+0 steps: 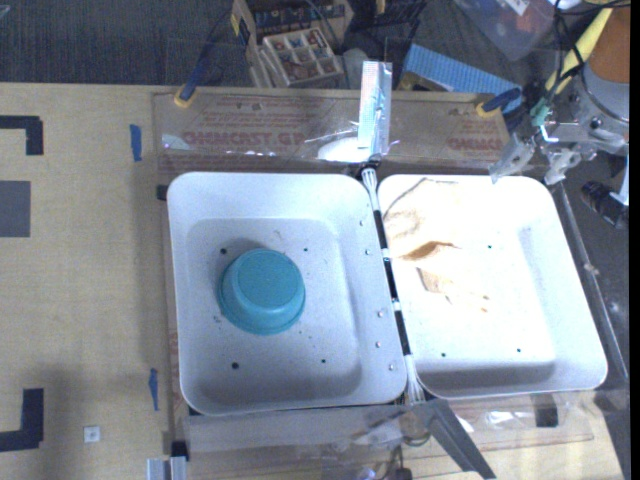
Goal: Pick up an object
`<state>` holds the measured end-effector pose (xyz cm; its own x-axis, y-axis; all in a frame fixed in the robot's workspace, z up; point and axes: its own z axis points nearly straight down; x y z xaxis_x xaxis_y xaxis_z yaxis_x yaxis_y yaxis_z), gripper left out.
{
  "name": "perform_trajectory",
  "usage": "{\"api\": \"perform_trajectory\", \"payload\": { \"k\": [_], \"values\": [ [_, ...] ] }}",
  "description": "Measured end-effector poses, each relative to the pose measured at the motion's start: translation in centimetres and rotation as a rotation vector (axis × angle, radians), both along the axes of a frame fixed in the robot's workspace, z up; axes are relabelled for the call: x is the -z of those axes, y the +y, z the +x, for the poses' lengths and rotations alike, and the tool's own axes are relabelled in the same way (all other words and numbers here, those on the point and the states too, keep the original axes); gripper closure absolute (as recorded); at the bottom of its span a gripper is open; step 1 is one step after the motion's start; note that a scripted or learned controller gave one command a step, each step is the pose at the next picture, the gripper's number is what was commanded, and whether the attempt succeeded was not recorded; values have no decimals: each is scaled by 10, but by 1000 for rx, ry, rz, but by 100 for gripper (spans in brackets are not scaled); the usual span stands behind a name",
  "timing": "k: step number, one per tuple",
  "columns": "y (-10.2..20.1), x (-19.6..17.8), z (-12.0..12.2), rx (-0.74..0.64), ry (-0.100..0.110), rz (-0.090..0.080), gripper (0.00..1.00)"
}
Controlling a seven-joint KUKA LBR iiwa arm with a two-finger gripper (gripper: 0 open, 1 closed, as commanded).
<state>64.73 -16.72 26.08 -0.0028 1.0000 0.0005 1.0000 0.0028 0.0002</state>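
One round, smooth teal bowl [262,290] sits upside down in the left of two shallow white plastic bins [200,213], while the gripper [530,153] hovers over the stained right bin's [570,268] far edge, its thin metal fingers spread, grasping nothing.

you're looking down on a pale wooden bench [80,268] with black markings [25,133] at its left edge and small strips of blue tape [135,141] on its surface. behind the bench the floor is dark grey carpet [110,23]. on that floor you can see a small wooden crate [290,38] with compartments, a ridged blue pad [450,70], a clear plastic tub [505,13] and yellow cables [585,18] at the upper right. a clear plastic sheet with red lettering [260,136] lies along the bench's far edge. bright light glares on the right side, washing out the surfaces there.
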Motion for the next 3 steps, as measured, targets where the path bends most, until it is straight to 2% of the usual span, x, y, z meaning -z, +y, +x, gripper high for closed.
{"api": "perform_trajectory", "payload": {
  "k": [1, 2, 3],
  "values": [
    [21, 109, -22, -181, -1, -1, 0],
    [66, 170, 15, -301, -10, -5, 0],
    [36, 152, 21, -438, -7, -4, 0]
  ]
}}
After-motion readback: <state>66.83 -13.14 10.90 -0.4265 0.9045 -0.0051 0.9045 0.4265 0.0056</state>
